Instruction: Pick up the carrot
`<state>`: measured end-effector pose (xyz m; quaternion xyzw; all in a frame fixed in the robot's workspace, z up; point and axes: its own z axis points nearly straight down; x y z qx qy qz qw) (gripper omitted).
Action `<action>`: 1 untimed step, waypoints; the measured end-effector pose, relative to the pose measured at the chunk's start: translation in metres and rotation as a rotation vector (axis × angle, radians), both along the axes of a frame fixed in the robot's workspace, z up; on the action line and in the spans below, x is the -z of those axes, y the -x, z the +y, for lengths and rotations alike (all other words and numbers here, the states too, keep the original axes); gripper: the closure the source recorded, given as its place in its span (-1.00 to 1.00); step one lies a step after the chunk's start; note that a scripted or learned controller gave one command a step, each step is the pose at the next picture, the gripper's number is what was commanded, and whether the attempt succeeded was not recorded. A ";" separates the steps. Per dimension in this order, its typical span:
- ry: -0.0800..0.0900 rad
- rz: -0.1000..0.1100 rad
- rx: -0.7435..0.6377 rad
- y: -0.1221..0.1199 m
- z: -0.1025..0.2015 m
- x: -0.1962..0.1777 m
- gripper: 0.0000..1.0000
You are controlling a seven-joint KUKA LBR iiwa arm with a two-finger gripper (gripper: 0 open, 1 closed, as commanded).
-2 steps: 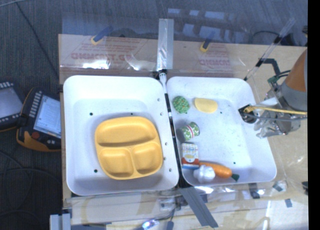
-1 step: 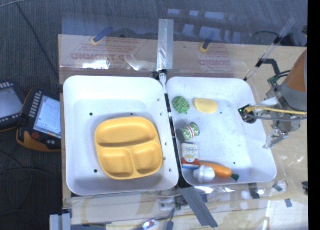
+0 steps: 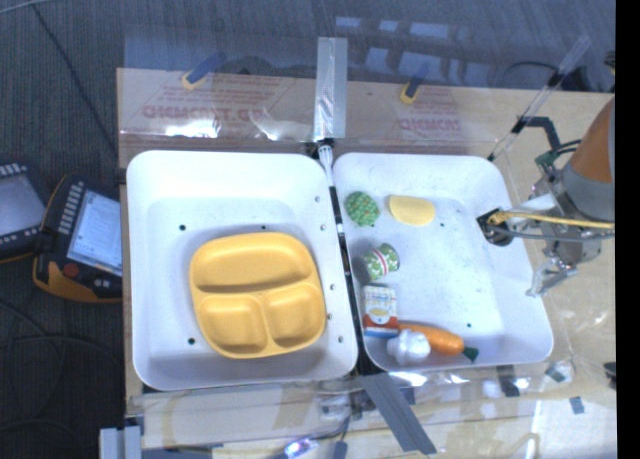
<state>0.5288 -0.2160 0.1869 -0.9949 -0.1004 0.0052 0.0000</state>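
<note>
One carrot (image 3: 435, 338) lower right, two green balls (image 3: 362, 209) above, one yellow tray (image 3: 258, 292) left; pincer (image 3: 553, 272) far right, openness impossible to tell.

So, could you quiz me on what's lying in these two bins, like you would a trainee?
1. True or false: the carrot lies on the yellow tray.
2. Which thing lies closest to the carrot? A. green ball B. white piece C. pale yellow piece
3. Fill in: the yellow tray has ___ compartments.

Key: 1 false; 2 B; 3 three.
</note>
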 end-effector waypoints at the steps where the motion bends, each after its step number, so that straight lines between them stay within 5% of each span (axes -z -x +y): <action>1: 0.001 -0.002 -0.007 -0.062 -0.008 -0.058 -1.00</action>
